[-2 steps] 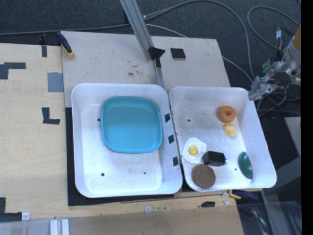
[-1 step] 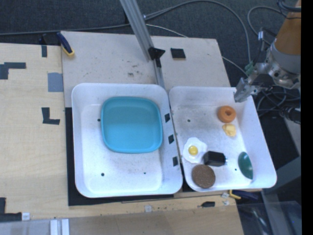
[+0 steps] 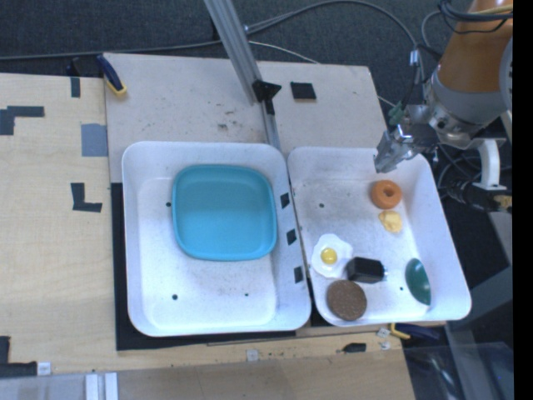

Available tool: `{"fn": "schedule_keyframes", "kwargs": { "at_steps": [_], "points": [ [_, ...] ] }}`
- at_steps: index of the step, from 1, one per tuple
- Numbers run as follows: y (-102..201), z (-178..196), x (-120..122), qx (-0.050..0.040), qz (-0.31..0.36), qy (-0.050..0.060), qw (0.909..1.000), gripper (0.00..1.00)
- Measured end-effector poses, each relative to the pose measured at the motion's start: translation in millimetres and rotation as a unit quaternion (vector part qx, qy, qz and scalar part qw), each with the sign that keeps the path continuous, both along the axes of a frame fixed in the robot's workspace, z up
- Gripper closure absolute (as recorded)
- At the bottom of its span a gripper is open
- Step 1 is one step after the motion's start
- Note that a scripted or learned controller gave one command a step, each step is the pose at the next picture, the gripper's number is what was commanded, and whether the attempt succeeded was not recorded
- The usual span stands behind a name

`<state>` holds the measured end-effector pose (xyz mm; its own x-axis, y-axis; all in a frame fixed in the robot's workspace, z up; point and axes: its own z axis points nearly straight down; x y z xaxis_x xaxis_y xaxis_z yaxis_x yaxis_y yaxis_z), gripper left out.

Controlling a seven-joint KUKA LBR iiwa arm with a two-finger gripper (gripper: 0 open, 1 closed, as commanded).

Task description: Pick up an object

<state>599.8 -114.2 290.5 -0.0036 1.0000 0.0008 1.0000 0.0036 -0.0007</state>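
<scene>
The task looks barely begun: nothing has been lifted, and every object lies on a bin floor. The large shallow white plastic left bin (image 3: 141, 248) holds one thing, a square turquoise plastic plate (image 3: 223, 212) with rounded corners, lying flat near its middle. The shallow white right bin (image 3: 333, 169) holds the smaller candidates, all toward its near and right part. Going down in size: a round brown cookie-like disc (image 3: 346, 300) at the near edge; a white fried-egg toy with a yellow yolk (image 3: 331, 254) just far-left of it; a dark green leaf-shaped piece (image 3: 417, 280) against the right wall; a small black block (image 3: 365, 269) between egg and leaf; an orange ring-shaped doughnut toy (image 3: 386, 194) farther back; and a small yellow lump (image 3: 390, 220) just near of the doughnut. The grey two-finger gripper (image 3: 388, 157) hangs over the far right corner, just far of the doughnut; whether its fingers are open or closed I cannot tell, and nothing is visible between them. Still left: choosing, descending, closing and lifting. The doughnut seems the nearest target.
</scene>
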Motion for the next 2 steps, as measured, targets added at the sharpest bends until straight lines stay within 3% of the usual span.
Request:
{"fn": "schedule_keyframes", "kwargs": {
  "at_steps": [2],
  "points": [
    [114.6,-31.3,18.8,0.0000,0.000,0.001,1.0000,1.00]
  ]
}}
